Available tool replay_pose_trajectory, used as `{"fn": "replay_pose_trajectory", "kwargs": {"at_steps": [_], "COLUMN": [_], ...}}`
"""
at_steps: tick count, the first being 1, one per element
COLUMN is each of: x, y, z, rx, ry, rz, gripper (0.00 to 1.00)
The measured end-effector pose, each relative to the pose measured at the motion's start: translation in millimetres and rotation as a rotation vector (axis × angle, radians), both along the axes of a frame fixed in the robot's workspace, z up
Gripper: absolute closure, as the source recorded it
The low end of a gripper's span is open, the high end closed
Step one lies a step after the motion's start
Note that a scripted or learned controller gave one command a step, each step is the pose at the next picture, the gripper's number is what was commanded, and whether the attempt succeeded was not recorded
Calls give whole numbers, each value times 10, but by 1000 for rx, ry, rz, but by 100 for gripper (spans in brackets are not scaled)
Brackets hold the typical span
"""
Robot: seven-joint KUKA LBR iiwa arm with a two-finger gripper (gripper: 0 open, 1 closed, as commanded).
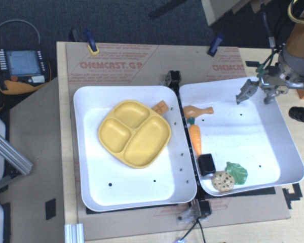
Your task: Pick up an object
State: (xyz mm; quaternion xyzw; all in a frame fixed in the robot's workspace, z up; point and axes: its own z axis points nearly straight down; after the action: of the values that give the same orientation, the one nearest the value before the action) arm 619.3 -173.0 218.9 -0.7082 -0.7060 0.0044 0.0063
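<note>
Probably a robotics lab — clamped bench [142, 59], pendant [21, 67]

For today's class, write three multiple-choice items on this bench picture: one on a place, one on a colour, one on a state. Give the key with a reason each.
1. Where does the yellow plate lie?
A. left bin
B. right bin
C. on the cardboard

2. What colour is the carrot?
A. green
B. orange
C. white

3. How is the tool?
A. shut on the carrot
B. shut on the cookie
C. open, holding nothing

Key:
1 A: the yellow plate sits in the left bin.
2 B: the carrot by the right bin's left wall is orange.
3 C: the tool hangs with fingers spread above bare bin floor.
</note>
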Motion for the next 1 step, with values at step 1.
{"fn": "replay_pose_trajectory", "kwargs": {"at_steps": [1], "x": [23], "y": [9], "z": [91], "rx": [-2], "ry": [-14], "rz": [3], "gripper": [0]}}
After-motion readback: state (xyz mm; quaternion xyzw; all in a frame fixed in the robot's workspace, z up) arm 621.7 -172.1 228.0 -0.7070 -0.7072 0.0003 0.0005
